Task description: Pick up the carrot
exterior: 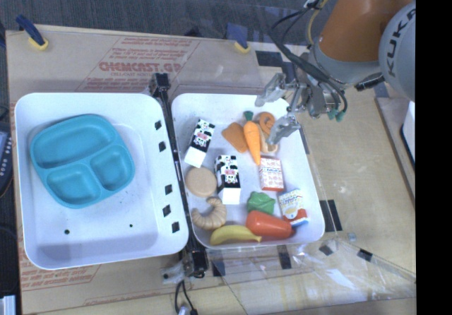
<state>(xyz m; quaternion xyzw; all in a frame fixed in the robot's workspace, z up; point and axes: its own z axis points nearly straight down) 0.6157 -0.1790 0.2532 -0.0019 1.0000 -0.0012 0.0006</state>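
Gripper (277, 107) hangs with fingers spread and nothing between them, above the right bin's (314, 200) far corner. Carrot (252, 139) lies just beside it, among other toy food, tip pointing toward the near side, so a descent looks close.

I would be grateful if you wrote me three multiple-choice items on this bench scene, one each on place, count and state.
1. Where does the orange toy carrot lie?
A. in the right white bin
B. on the blue divided plastic tray
C. on the bench outside the bins

2. How many black-and-white cow-patterned cartons are there?
A. one
B. two
C. four

3. What is the state of the gripper?
A. shut on the carrot
B. open, above the bin's far right corner
C. resting on the tray

Answers: 1 A, the carrot sits among the toy foods there; 2 B, two cartons show; 3 B, its fingers are spread with nothing between them.
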